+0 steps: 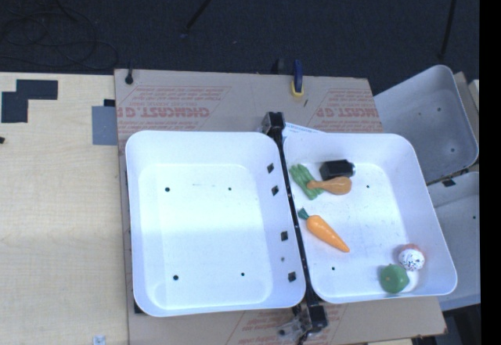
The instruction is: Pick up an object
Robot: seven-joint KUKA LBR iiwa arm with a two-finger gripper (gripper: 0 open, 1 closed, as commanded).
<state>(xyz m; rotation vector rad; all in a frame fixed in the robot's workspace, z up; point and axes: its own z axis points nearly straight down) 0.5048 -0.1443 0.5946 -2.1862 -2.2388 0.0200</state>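
One table (55,203); two white bins, left bin (135,218) and right bin (427,187), side by side; the right bin holds two orange, green-topped carrots, upper carrot (333,186) touching one black block (337,168), lower carrot (327,233) mid-bin; one green ball (394,278) just beside one white ball (411,259) in its near corner.

The shallow white left bin (203,234) offers broad open floor. In the shallow white right bin (395,179), a small black block (337,169) touches a pale orange toy carrot (333,186), and a bright orange toy carrot (326,234) lies near them. A speckled white ball (411,259) and a green ball (394,278) crowd the near corner. Open floor lies between the two groups.
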